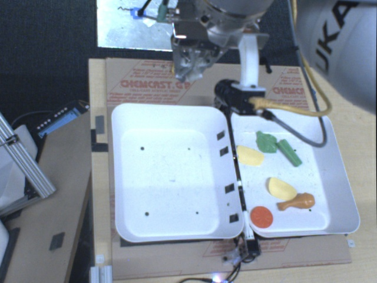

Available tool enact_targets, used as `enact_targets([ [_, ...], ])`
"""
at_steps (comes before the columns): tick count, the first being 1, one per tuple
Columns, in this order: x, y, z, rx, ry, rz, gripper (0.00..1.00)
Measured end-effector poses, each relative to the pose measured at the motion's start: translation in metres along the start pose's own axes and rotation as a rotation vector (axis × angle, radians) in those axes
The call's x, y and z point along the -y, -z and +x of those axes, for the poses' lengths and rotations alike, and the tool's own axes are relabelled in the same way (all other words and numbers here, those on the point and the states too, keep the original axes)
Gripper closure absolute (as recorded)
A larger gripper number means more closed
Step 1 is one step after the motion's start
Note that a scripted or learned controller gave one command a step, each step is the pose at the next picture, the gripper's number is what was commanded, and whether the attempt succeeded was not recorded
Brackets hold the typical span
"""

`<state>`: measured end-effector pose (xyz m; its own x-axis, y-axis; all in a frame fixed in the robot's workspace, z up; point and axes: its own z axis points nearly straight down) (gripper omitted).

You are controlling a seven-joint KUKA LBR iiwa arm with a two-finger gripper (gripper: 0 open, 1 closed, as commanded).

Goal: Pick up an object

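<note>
Camera view, looking down at a slant: gripper [189,63] at 12 o'clock of the frame, above the printed cardboard sheet [147,84] just past the far rim of the left bin [121,158]. Blurred and partly lost in glare; whether apart or together, impossible to tell. Arm [341,40] cut off by the top and right edges, with part of its lettering legible on a bulky grey section. Black fitting [231,94] with a yellow cable [283,106] at the far end of the seam between the bins, shape hard to read.

Task objects all in the right bin [344,199], well apart from the gripper, toward 5 o'clock from it. Green piece [267,141] and green stick [290,152] at the bin's 12 o'clock, touching or just beside each other, contact unclear. Pale yellow piece [250,156] at 9 o'clock, by the seam. Second yellow piece [281,188] near the centre, just beside a brown drumstick shape [296,202] at 4 o'clock. Orange disc [262,217] at 7 o'clock, near the corner. What the pieces represent: too small to tell for certain.
</note>
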<state>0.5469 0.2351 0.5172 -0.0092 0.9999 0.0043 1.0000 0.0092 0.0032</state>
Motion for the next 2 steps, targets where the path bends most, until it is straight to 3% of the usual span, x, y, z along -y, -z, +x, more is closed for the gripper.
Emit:
enact_targets([
  [1,-0.059,0.002,-0.002,0.004,-0.009,-0.002,1.0],
  [2,-0.092,0.011,-0.002,0.004,-0.009,0.0,1.0],
])
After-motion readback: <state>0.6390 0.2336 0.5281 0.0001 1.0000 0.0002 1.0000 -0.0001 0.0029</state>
